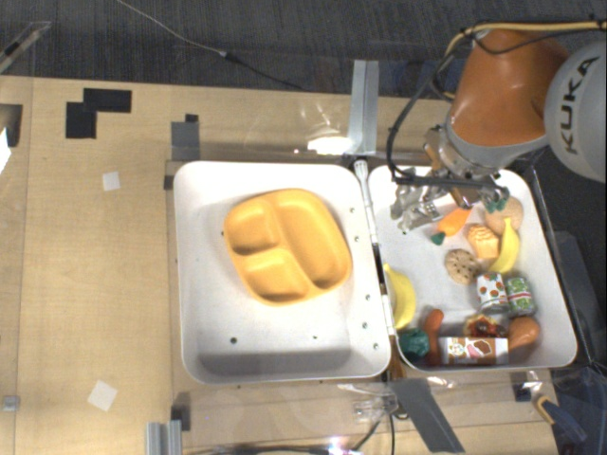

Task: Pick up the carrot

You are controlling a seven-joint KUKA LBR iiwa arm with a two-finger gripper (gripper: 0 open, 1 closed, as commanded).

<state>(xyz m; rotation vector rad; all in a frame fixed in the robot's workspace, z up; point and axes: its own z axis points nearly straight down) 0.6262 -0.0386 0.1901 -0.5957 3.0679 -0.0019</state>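
Two bins; fingers [418, 209] over right bin [550, 254], touching carrot [452, 224]; finger spread unclear.

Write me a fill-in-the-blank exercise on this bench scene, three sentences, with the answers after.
1. The yellow divided plate lies in the ____ of the two white bins.
2. The carrot lies in the right bin, just beside the ____ of the arm.
3. The colour of the band above the arm's wrist is ____.

Missing words: left; gripper; orange
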